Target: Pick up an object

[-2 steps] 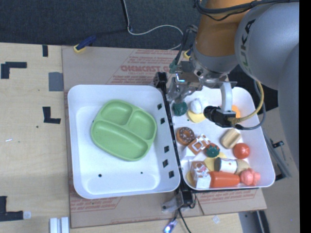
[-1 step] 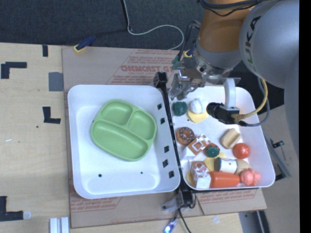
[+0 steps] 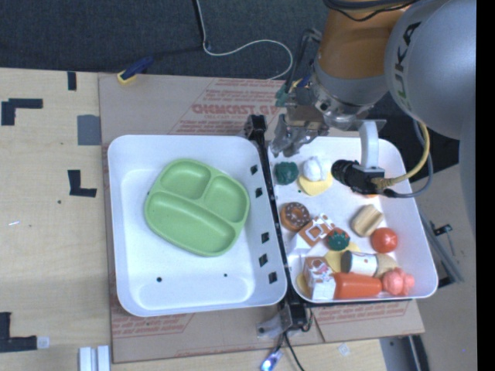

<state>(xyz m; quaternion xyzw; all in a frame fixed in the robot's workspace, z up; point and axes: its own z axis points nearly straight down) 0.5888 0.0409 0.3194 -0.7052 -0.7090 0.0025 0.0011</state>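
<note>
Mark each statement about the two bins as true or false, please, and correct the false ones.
1. A green divided plate lies in the left bin. True.
2. The toy foods lie in the left bin. False: they lie in the right bin.
3. The gripper is above the near right corner of the right bin. False: it is at the far left corner, by the divider.
4. A red tomato lies in the right bin. True.
5. An orange carrot lies along the near edge of the right bin. True.

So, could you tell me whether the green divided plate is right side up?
Right side up: the green plate shows its three hollow compartments facing upward.
</note>
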